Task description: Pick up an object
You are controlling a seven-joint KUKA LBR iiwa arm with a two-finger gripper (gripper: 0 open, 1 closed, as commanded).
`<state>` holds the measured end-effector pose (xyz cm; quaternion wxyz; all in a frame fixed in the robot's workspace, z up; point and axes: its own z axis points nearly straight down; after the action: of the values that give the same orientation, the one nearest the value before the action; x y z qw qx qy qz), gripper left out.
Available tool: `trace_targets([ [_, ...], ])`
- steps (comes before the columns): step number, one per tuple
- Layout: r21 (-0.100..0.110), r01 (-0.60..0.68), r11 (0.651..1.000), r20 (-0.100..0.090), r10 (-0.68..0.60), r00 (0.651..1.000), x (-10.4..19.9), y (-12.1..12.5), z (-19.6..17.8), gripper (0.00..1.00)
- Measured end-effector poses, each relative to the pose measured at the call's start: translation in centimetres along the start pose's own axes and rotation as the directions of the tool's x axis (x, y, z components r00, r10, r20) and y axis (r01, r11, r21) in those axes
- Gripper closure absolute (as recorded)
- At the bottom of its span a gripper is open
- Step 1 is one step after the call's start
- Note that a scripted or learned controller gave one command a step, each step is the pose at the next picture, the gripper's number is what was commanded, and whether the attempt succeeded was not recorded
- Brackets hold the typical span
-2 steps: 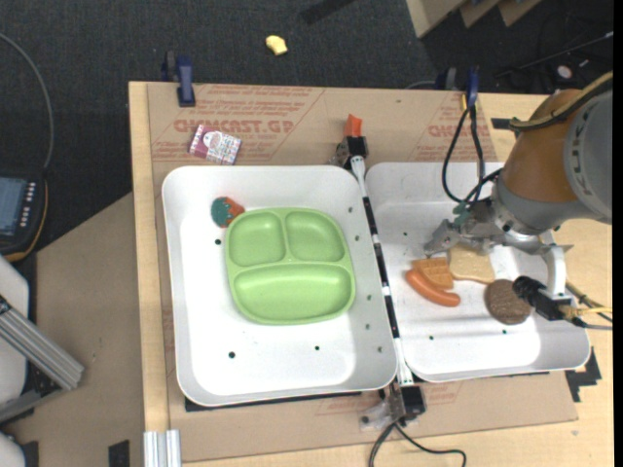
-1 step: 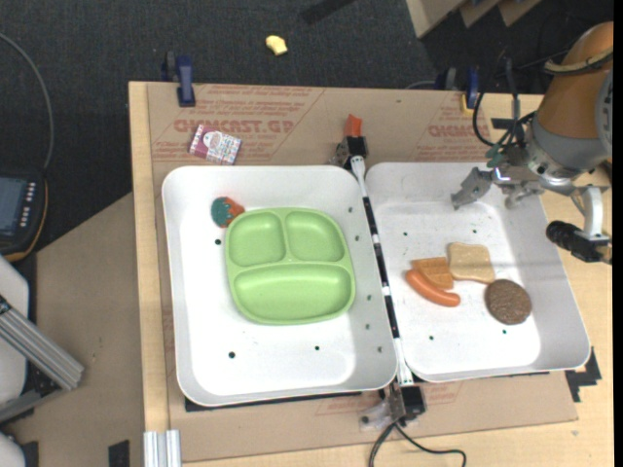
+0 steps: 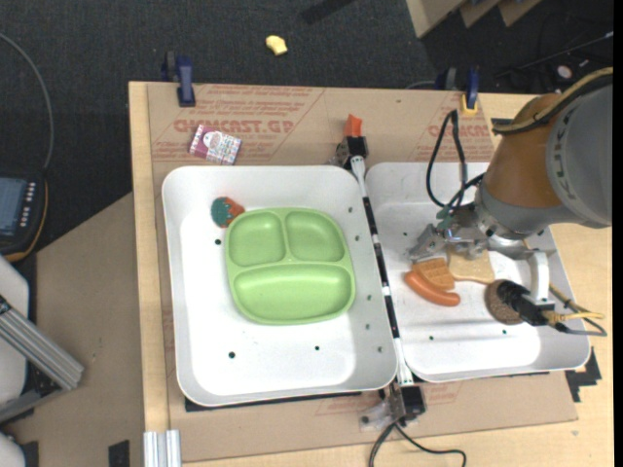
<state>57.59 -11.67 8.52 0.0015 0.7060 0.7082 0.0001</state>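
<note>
Tool [image 3: 438, 243] hangs low in the right bin [image 3: 467, 353], near its middle, close to the far side of an orange toy sausage [image 3: 428, 286]. The sausage lies on the bin floor with a tan piece [image 3: 446, 272] against it. Whether the tool is open or closed, I cannot tell. The grey arm [image 3: 579, 159] enters from the right and bends down toward the left, with its orange band [image 3: 521, 168] above the wrist. A brown round object [image 3: 500, 300] lies right of the sausage. The left bin [image 3: 195, 339] carries a green divided plate [image 3: 289, 266] and a small red-and-teal toy [image 3: 227, 210].
</note>
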Motion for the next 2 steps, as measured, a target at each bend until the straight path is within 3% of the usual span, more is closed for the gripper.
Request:
trace_targets([
  [1,-0.013,-0.003,1.0,0.005,0.003,1.0,-4.9,5.9,-9.8,0.0],
  [2,0.012,-0.003,1.0,-0.006,0.003,1.0,-0.8,0.3,-2.1,0.0],
])
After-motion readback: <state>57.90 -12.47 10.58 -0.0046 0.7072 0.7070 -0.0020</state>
